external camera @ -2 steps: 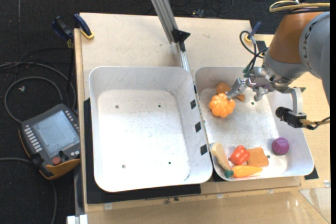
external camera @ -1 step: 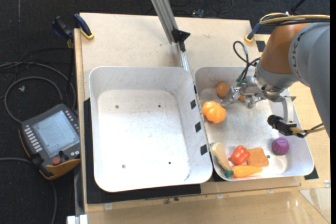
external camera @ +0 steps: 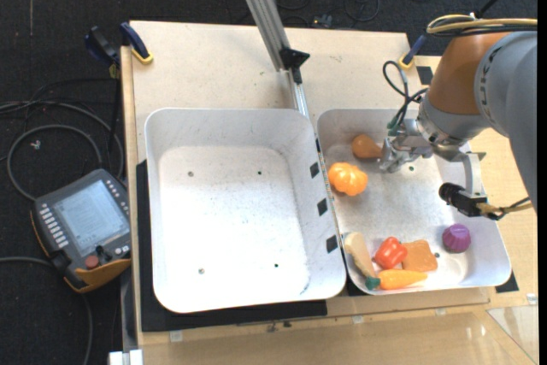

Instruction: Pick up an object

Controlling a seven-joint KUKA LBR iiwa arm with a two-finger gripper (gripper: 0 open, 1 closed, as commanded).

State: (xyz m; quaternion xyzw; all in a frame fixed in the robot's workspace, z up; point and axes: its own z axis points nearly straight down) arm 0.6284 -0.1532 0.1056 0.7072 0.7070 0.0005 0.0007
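The surface was a pale board standing on dark carpet, with loose cables behind it and a handheld control pendant lying on the floor to its left. Two shallow white bins sat side by side on it. The left bin carried nothing to grasp. The right bin held every candidate object, presumably so that picks are made from one side and delivered to the other.

Contents of the right bin: a brown rounded item near the far wall; an orange pumpkin-like item just in front of it, near the divider; a purple item toward the right wall; and, bunched at the near edge, a red pepper, an orange block, a carrot and a pale item.

The arm reached in from the right with the jaws low in the bin, just beside the brown rounded item. Nothing was visibly between them. Whether they stood released or clenched could not be told from this angle, nor whether they touched that item. No object was lifted.
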